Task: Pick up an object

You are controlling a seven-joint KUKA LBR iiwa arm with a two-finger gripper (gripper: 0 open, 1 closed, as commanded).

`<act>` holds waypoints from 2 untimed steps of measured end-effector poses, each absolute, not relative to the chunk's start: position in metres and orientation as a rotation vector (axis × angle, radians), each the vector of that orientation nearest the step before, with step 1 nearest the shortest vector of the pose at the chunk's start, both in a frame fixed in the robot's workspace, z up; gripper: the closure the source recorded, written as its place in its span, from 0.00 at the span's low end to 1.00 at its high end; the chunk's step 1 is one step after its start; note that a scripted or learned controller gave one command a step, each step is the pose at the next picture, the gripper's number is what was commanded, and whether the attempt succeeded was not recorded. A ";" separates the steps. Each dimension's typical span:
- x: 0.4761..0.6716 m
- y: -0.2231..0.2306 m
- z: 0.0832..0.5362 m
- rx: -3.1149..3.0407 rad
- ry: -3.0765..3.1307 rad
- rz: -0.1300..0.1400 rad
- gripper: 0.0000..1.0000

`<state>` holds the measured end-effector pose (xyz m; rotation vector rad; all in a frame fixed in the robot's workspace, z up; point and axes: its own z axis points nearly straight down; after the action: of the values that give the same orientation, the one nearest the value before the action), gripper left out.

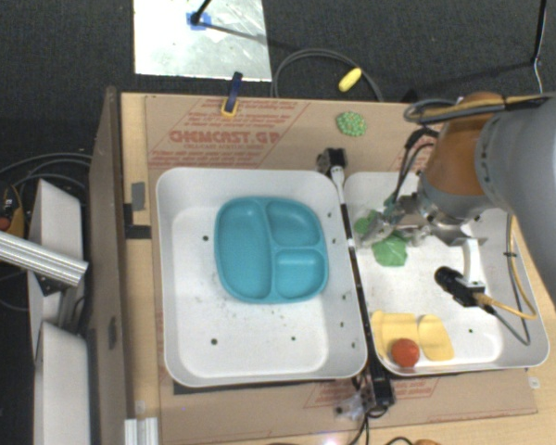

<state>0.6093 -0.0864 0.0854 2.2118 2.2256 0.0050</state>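
The gripper (392, 222) is seen low in the upper left part of the right bin (502, 330), close to the wall that is shared with the left bin (193, 334). Whether it is released or clenched cannot be told, since its tip is blurred and partly masked by the wrist; nothing can be said to be held. A crumpled green object (390, 251) is found just below the gripper in this view, touching it or nearly so, and a smaller green scrap (362, 222) is seen just to the gripper's left, against the shared wall. Whether the two green parts are one thing cannot be made out. The green object is judged to be the likeliest target, as it is by far the nearest. No clear long axis is shown by it: it reads as a rounded, soft lump, so the angle of the grasp is thought to matter less than being centred over it. A short shift toward the near edge of the bin is judged to be what the coming move calls for. Farther off, at the near edge of the same bin, two yellow pieces (394, 326) (435, 337) are laid side by side, with a red ball (405, 351) touching them. A blue divided plate (271, 248) is set in the left bin, well apart from the gripper.
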 end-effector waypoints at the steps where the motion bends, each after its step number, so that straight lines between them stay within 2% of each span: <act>1: 0.639 -0.105 0.086 2.211 2.225 0.006 0.00; 2: 0.607 -0.089 0.084 2.221 2.223 -0.001 0.00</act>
<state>0.6069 -0.0889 0.0841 2.2208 2.2235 -0.0011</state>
